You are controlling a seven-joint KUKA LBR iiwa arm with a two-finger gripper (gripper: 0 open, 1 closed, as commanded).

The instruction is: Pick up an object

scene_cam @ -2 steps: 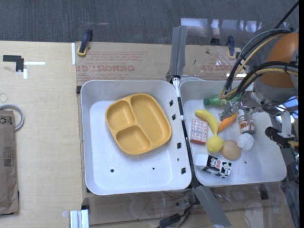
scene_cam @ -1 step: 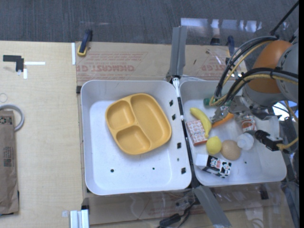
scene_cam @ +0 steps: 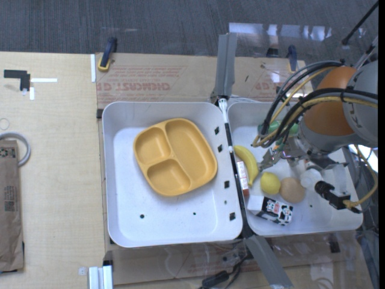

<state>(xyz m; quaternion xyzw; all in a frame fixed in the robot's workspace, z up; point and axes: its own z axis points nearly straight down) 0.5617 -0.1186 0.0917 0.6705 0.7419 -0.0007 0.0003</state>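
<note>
Readable text: a flattened cardboard sheet [scene_cam: 156, 78] lies on the counter [scene_cam: 54, 137] behind the bins and carries red print, upside down from this view; the large word appears to read "CHEMCAST", while the smaller lines cannot be made out. A brown paper bag [scene_cam: 11, 212] at the left edge is cut off by the frame; its dark printing is too small to read. A small black-and-white carton [scene_cam: 272, 209] with a cow-patch pattern lies in the right bin; any label text is not resolvable.

Left bin [scene_cam: 120, 221]: a yellow three-compartment plate [scene_cam: 174, 156], sitting flat and rotated askew.

Right bin [scene_cam: 343, 221]: a banana [scene_cam: 246, 161] against the left wall, a lemon [scene_cam: 270, 183] just beside its lower end, and a tan egg-shaped object [scene_cam: 292, 191] touching the lemon on its right. The carton sits near the front wall, below the lemon. A narrow red-and-white item [scene_cam: 242, 176] lies along the divider between the bins; its identity is unclear.

The arm [scene_cam: 328, 110] enters from the right, its orange band over the right bin. Cables and the wrist body hide much of the bin's rear. The gripper [scene_cam: 271, 157] is low over the bin, just beside the banana and above the lemon. The state of the jaws cannot be determined; the metal parts there are tangled with cables. No object is visibly held.
</note>
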